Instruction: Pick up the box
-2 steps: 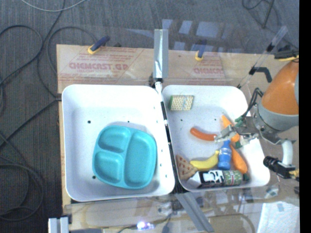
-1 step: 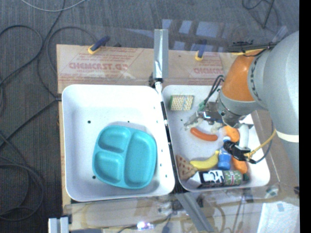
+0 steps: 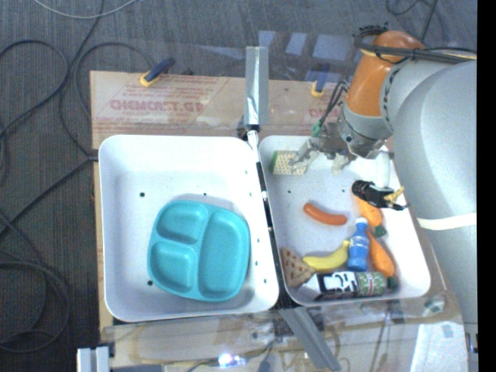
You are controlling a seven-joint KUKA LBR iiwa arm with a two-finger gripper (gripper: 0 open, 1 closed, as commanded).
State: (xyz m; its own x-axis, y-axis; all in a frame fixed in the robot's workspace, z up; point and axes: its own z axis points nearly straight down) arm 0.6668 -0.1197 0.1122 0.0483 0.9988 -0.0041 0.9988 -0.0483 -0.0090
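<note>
On the brown cardboard-topped table (image 3: 155, 107), two glossy white bins sit side by side, the right bin (image 3: 418, 281) holding the flat rectangular box (image 3: 336, 284) at its near edge, well apart from the gripper (image 3: 319, 158), whose fingers stand spread and empty at the far end.

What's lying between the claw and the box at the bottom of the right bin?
In the camera view, the hot dog lies between the claw and the box, then the banana just above the box.
</note>
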